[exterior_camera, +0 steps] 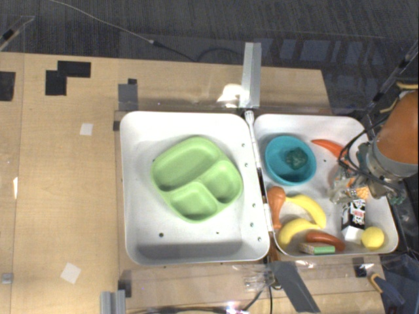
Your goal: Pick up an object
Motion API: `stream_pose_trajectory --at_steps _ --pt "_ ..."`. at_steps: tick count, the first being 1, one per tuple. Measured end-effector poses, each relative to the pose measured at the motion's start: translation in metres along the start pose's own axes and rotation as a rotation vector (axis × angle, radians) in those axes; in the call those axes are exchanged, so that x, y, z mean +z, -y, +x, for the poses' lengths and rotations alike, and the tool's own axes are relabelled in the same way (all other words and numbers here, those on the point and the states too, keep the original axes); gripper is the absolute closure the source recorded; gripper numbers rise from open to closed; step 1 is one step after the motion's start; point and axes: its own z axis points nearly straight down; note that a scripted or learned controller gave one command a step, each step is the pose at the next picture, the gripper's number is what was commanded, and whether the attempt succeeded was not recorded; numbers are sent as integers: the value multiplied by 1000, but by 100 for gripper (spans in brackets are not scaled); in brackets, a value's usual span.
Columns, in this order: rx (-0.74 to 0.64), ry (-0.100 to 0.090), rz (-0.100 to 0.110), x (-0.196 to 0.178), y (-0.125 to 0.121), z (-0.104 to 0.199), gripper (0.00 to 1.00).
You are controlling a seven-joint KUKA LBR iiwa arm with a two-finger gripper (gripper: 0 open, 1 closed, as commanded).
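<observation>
The right bin (262, 131) holds several toy foods. A blue bowl (290, 170) with a dark green item (296, 157) inside sits at its back left. An orange carrot-like piece (327, 147) lies behind the gripper. Two yellow bananas (309, 207) (293, 229), an orange-brown piece (276, 203), a red sausage (322, 237), a yellow lemon (372, 237) and a small black-and-white box (355, 214) fill the front. My gripper (350, 187) hangs low at the bin's right side, just above the box, among cables; its tips are lost in clutter.
The left bin (131, 195) carries a green divided plate (196, 178), tilted across its middle. A metal post (251, 77) rises behind the wall shared by the bins. The grey arm with its orange band (399, 136) enters from the right over the right bin's edge.
</observation>
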Motion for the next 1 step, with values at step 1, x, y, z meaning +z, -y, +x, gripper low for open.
stream_pose_trajectory --at_steps 1 --pt "-159 -20 -12 -10 -34 -26 100"
